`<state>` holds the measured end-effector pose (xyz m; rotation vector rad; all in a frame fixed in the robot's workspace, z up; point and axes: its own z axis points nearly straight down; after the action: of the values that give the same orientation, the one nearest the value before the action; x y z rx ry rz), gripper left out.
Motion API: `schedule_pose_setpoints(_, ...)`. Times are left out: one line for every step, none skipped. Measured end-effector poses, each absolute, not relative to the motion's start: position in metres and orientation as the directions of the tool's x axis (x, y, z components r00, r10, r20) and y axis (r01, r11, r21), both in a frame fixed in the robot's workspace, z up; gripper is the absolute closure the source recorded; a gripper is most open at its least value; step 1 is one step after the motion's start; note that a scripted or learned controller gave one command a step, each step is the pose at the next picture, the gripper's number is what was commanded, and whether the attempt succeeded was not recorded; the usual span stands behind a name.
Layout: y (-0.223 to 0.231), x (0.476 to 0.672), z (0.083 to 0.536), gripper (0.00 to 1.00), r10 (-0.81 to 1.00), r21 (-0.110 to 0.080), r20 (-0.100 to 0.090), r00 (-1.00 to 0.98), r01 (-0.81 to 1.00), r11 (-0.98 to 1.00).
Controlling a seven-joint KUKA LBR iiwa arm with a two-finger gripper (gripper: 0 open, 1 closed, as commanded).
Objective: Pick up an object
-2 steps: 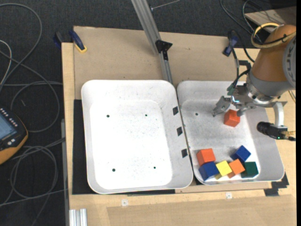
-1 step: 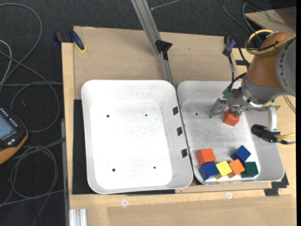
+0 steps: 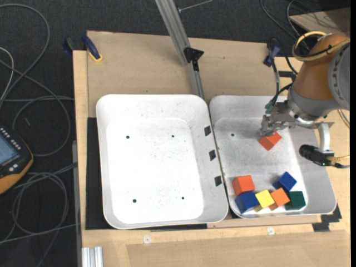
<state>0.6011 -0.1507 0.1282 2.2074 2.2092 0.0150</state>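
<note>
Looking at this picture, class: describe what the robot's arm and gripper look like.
The arm is bulky and rounded, grey with a broad orange band above the wrist. A yellow cable loops by its top. The gripper is small, grey metal, with thin wires running to it.

We find no text, label, brand, number or sign that we can read anywhere; the screen of the handheld pendant (image 3: 10, 156) at the left edge is too blurred to make out
</note>
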Motion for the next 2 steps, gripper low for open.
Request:
schedule_pose_setpoints(-0.147,0.604,0.173,1.0,1.0,0.006,-0.001,-0.002,1.0,0.002)
schedule_pose_setpoints(-0.147,0.607,0.227,1.0,1.0,0.008,-0.002,-0.002,1.0,0.002)
